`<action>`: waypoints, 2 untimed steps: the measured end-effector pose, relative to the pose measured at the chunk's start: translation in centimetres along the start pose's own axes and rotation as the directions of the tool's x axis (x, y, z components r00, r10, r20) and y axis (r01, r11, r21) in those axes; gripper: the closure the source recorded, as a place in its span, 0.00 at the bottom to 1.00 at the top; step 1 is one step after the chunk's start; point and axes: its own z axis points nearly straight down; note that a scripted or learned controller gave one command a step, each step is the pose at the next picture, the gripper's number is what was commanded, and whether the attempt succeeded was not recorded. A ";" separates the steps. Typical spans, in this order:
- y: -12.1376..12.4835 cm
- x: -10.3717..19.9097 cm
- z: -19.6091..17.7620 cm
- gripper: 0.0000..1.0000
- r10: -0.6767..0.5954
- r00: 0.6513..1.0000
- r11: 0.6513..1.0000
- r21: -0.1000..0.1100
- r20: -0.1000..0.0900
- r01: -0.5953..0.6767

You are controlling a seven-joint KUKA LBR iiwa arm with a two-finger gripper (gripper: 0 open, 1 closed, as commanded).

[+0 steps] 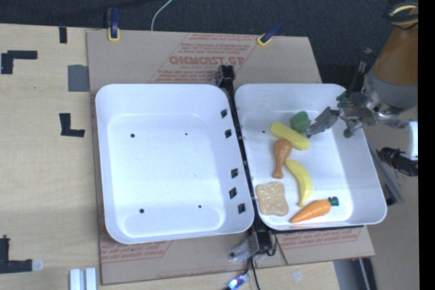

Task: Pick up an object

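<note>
Tool point(317, 124) low in right bin point(353, 176), tips beside green toy point(300, 121) and corn cob point(290, 136), grip state unclear

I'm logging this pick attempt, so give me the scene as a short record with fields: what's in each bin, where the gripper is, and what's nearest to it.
left bin: white, shallow, bare floor with dark dots
right bin: holds six toy foods
items: green piece, corn cob, chicken drumstick, banana, bread slice, carrot
gripper: over the right bin's upper right part, beside the green piece
nearest to gripper: green piece and corn cob
held: nothing seen between the fingers
</note>
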 end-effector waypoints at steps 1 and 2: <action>3.2 2.9 -5.3 0.00 -0.004 1.000 1.000 -0.006 0.001 0.004; -0.9 3.7 10.7 0.00 0.001 1.000 1.000 0.017 -0.005 -0.001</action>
